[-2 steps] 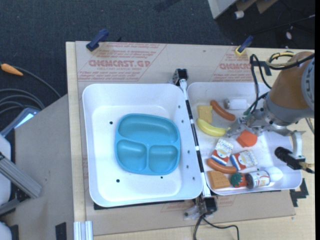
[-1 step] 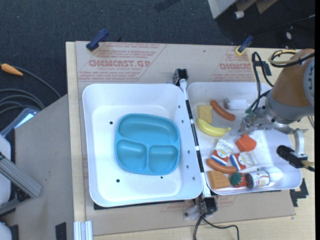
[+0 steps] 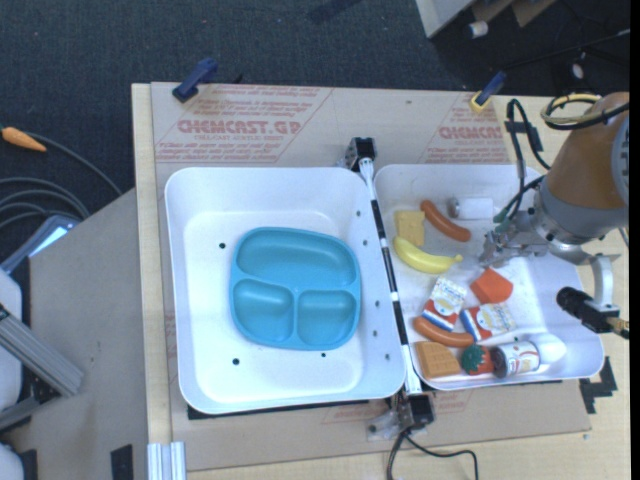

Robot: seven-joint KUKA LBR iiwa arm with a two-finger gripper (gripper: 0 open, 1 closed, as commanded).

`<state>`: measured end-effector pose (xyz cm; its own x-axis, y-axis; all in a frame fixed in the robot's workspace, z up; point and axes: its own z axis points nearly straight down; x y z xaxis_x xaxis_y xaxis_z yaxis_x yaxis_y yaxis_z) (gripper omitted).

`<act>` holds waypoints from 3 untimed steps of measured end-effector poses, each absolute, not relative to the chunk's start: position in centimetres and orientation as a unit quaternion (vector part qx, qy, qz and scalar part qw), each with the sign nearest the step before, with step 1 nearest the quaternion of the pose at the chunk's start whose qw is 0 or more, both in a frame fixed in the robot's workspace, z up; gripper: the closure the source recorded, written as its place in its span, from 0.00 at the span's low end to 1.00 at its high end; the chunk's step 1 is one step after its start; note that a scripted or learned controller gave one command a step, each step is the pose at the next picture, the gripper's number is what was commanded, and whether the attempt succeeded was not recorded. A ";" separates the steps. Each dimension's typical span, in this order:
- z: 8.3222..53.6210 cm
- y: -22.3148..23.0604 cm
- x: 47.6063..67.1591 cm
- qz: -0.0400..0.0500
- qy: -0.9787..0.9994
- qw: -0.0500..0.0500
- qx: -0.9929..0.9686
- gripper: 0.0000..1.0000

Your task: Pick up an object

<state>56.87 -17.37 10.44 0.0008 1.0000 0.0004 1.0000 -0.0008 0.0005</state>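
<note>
Camera view: claw low in right bin, just above orange block; finger state not discernible. Banana lies left of it; blue tray in left bin.

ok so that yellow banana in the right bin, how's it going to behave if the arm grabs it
The banana looks like a smooth, glossy toy, so probably light, stiff and a bit slippery. Its curved, rounded shape may rock or spin when nudged. It lies clear of its neighbours, so they shouldn't snag it.

The arm is grey with a broad orange band above its wrist. Black cables loop beside it, and its small tool is dark metal.
</note>
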 end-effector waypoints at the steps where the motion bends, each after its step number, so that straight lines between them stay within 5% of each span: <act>1: 10.4 -17.4 56.9 0.000 0.707 0.000 0.707 0.00; 2: 8.5 -16.9 53.0 0.000 0.707 0.000 0.707 0.00; 3: 9.4 -16.9 53.0 0.000 0.707 0.000 0.708 1.00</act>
